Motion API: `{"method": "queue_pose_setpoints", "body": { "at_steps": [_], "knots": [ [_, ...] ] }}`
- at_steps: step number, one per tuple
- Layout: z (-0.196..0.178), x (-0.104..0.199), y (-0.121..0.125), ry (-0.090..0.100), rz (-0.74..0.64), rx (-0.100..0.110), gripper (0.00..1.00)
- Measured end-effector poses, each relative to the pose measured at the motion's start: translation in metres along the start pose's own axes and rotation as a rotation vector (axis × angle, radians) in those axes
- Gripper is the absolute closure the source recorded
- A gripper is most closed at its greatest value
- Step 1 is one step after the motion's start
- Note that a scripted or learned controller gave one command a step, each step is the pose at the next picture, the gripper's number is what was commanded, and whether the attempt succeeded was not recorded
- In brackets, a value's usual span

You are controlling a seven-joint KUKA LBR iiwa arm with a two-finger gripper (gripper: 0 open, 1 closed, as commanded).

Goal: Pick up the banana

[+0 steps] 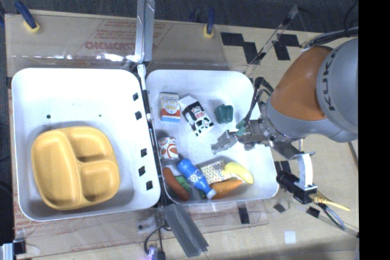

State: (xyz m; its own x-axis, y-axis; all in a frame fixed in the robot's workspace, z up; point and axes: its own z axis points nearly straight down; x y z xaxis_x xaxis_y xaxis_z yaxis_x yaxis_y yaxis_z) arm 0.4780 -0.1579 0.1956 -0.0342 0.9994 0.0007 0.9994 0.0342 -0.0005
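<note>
Nearest the camera, along the right bin's front wall, the banana lies crowded against a carrot, a patterned packet and a blue bottle. That crowding is the risk: a descent could clip a neighbour or shove the banana against the wall, and its curved skin may slip. Just behind it, the gripper hovers above the bin floor, holding nothing; I cannot tell how far its fingers are spread. Farther right, the arm's orange band leans in over the bin's edge.
</note>
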Motion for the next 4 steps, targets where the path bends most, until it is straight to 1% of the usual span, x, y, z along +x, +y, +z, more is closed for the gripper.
{"method": "queue_pose_setpoints", "body": {
  "at_steps": [1,2,3,4],
  "knots": [
    [0.100,-0.055,-0.001,-0.004,-0.072,-0.007,0.00],
    [0.104,-0.053,0.027,0.000,0.044,0.001,0.00],
    [0.103,-0.052,-0.003,0.001,-0.307,0.001,0.00],
    [0.093,-0.051,-0.002,0.001,-0.312,0.001,1.00]
  ]
}}
